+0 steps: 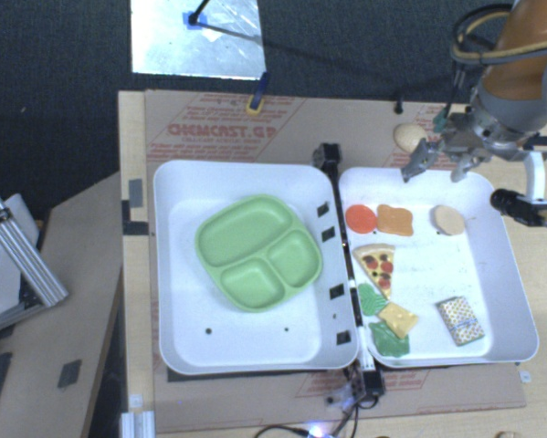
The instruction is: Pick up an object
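Claw [435, 164]: above the far edge of the right bin, near its far-left part; 2 fingers spread apart, nothing between them.
Arm [520, 71]: grey with an orange band, entering from the right side, over the far-right corner of the right bin.
Right bin [501, 272]: white, shallow; holds 7 toy food pieces.
Beige round piece [449, 219]: far half of the right bin, nearest the claw, apart from it.
Orange piece [394, 220]: left of the beige round piece; just beside a red disc [361, 217].
Pizza slice [378, 267]: near the left wall, mid-bin.
Yellow wedge [399, 318]: near-left corner, lying on green leaf pieces [383, 331].
Patterned packet [460, 320]: near edge, right of the wedge, tilted.
Left bin [177, 336]: white; carries a green divided tray [257, 252] with 3 compartments, centred.
Surface [218, 130]: cardboard sheet under both bins; a pale round item [407, 137] lies on it beyond the right bin.
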Motion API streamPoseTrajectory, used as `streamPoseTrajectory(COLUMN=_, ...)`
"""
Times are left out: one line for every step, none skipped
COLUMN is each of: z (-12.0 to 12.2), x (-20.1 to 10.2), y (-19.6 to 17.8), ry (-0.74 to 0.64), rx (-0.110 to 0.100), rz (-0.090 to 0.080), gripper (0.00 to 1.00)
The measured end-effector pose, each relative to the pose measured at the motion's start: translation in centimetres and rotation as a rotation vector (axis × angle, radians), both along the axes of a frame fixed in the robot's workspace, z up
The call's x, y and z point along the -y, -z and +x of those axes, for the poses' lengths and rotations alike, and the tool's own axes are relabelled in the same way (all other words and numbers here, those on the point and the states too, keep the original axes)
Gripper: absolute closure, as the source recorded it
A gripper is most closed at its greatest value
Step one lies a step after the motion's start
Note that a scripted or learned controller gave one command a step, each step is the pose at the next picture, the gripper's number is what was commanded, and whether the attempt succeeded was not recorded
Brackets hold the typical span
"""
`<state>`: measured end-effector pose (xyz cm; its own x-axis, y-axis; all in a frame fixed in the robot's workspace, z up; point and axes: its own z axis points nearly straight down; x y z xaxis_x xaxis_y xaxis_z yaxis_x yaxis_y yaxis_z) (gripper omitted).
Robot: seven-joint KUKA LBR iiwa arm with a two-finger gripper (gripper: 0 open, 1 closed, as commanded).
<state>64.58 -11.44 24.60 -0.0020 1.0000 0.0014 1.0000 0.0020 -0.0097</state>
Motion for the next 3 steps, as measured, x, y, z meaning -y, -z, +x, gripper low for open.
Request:
streamPoseTrajectory(z=0.2, x=0.0, y=-0.7, ry=-0.002, rx=0.011, rz=-0.001, gripper=0.0)
streamPoseTrajectory(z=0.4, x=-0.1, y=5.5, ry=0.0, rx=0.007, rz=-0.001, gripper=0.0)
streamPoseTrajectory(z=0.1, x=-0.4, y=11.8, ry=0.001, rx=0.007, rz=-0.001, gripper=0.0)
